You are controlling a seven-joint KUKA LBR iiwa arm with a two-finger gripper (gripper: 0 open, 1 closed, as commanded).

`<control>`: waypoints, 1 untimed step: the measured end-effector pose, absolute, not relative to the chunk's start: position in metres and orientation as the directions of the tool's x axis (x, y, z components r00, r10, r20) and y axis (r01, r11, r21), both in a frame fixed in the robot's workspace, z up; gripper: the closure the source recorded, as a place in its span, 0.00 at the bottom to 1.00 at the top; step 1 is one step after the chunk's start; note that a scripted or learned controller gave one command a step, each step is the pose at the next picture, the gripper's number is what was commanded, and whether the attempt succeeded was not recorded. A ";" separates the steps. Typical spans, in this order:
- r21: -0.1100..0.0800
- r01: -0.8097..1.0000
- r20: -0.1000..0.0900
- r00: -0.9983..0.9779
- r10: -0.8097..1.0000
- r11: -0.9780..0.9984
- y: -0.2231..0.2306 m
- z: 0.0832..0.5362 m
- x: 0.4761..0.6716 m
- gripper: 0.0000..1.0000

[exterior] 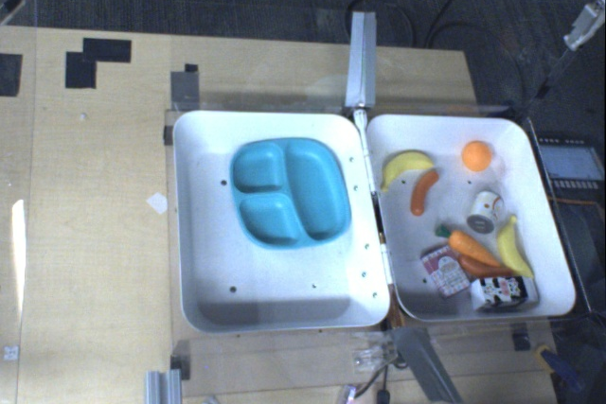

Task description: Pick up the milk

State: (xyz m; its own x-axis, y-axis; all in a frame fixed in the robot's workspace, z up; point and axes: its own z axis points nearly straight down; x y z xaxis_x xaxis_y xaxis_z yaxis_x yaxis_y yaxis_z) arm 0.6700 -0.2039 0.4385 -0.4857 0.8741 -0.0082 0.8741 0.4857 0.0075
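Camera view leaves it impossible to tell whether the tool is wide, narrow or holding anything.

The milk [499, 292], a small carton with black and white patches, lies in the near right corner of the right bin [543, 189], close against the bin's front wall. Just to its left lies a red and white packet [439, 268]. A carrot [473, 250] with a green end lies slantwise just above both, its orange tip near the carton's top edge. A banana [512, 247] curves along the right side of the carrot, just above the carton. Farther back are a small white can [484, 211] on its side, a reddish-orange sausage-shaped piece [422, 192], a yellow curved piece [405, 166] and an orange ball [477, 155].

The left bin [189, 232] touches the right one along their shared edge and holds a blue divided plate [289, 189] near its middle. Both bins sit on the pale wooden worktop [95, 251], with a grey metal bar [361, 61] standing behind the seam between them.
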 end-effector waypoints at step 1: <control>0.006 0.860 -0.007 -0.510 0.860 0.510 -0.204 0.386 0.670 1.00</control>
